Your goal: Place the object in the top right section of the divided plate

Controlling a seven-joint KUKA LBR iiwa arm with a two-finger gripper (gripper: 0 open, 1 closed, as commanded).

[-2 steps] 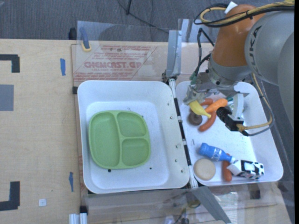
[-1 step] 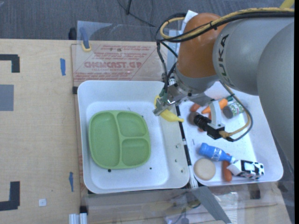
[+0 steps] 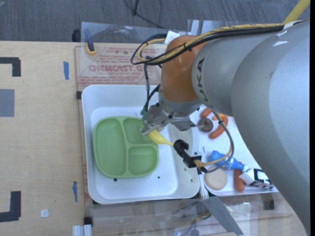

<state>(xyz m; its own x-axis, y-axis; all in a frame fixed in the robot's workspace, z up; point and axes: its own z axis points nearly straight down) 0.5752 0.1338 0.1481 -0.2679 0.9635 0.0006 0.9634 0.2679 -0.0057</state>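
Pinching yellow object (image 3: 160, 138), gripper (image 3: 149, 127) over green divided plate (image 3: 125, 146), white bin (image 3: 93, 102), wood bench (image 3: 39, 132), grey carpet (image 3: 49, 9).

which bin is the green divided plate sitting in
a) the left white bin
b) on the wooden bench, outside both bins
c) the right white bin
a: the green divided plate lies flat in the left white bin, while the right white bin holds small items such as the round beige piece.
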